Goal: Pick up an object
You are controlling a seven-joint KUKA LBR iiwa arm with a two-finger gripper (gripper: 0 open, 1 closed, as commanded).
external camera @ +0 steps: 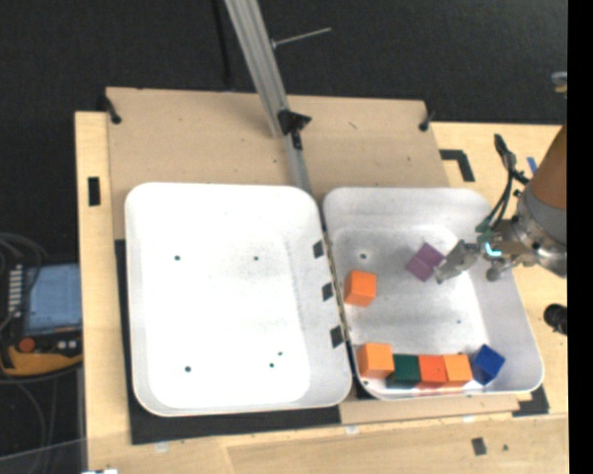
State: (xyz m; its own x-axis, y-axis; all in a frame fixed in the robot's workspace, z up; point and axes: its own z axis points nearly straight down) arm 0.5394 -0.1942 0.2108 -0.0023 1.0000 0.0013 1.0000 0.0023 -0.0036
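The right bin (395, 210) holds several blocks. A purple block (426, 261) lies tilted in its middle. An orange cube (361, 287) sits near the bin's left wall. Along the front wall runs a row: an orange block (378, 357), a green block (406, 369), two more orange blocks (445, 368) and a blue block (487, 362). My gripper (473, 267) reaches in from the right, low over the bin and open. Its left finger (453, 263) stands right beside the purple block's right side. Nothing sits between the fingers.
The left bin (138, 265) lies beside the right one, with a black divider edge (326, 284) between them. A slanted metal rail (262, 62) rises behind the bins. Cables and a blue device (49, 299) sit off the bench at the left.
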